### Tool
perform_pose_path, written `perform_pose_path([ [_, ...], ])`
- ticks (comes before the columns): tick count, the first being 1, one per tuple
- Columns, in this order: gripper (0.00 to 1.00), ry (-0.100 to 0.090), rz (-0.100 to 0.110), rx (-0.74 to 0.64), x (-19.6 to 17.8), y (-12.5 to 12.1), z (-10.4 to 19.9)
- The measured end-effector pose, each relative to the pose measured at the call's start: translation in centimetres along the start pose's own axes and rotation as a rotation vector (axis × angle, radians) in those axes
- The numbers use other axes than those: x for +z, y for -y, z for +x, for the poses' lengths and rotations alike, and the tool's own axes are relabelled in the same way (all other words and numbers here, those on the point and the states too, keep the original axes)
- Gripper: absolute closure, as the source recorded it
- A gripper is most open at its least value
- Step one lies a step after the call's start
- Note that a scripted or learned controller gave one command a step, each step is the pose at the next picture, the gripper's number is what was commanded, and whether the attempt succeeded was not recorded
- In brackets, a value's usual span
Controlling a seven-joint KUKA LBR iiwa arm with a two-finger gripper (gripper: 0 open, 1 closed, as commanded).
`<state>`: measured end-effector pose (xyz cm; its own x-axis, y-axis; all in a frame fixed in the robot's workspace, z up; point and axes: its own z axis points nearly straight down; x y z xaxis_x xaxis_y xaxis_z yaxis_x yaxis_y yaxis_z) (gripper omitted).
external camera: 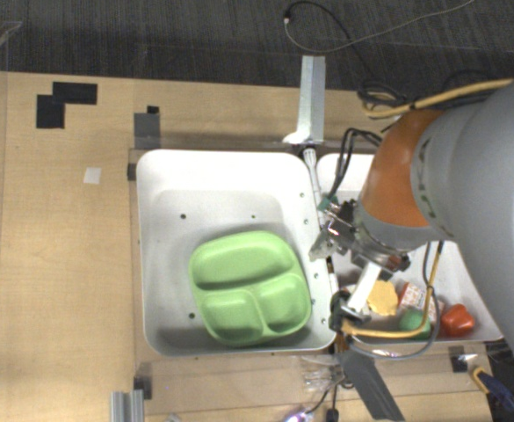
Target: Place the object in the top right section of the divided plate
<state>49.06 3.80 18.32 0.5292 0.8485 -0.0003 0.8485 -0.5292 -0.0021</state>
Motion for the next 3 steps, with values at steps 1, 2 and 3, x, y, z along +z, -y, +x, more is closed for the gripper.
perform_pose_path([
  [1, 0.0, -0.001, -0.002, 0.349, -0.1, -7.5, 6.6],
  [2, 0.0, -0.005, -0.001, 0.701, 0.2, -1.7, 14.2],
  [3, 0.0, -0.002, -0.002, 0.429, -0.5, -2.2, 19.7],
])
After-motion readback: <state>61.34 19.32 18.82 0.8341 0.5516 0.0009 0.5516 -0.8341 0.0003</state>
